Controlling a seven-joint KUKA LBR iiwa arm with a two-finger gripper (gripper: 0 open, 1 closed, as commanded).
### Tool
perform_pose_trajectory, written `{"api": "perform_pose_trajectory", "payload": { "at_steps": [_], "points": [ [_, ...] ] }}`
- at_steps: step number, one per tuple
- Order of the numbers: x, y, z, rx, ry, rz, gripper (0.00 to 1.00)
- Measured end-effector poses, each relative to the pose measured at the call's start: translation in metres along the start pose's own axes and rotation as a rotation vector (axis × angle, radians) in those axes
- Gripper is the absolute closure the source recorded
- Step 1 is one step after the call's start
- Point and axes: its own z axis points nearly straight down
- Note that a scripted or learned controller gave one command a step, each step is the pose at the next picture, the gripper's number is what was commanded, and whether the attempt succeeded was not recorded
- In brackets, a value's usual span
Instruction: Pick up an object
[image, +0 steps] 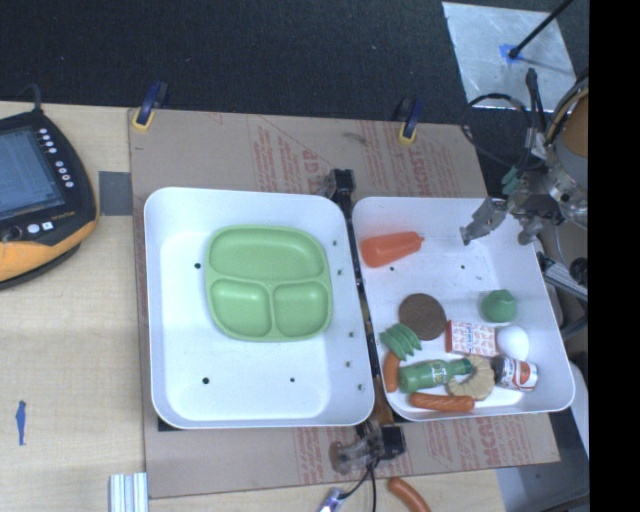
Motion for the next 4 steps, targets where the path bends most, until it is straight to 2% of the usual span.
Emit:
{"api": "perform_pose_trajectory", "payload": {
  "at_steps": [1, 2, 3, 4],
  "points": [
    [0.033, -0.009, 0.141, 0.002, -0.001, -0.001, 0.00],
    [0.056, -0.060, 0.155, 0.001, 0.000, 0.000, 0.00],
    [0.055, -0.059, 0.145, 0.000, -0.003, -0.004, 1.00],
    [0.096, -0.010, 0.055, -0.002, 0.000, 0.000, 1.00]
  ]
}}
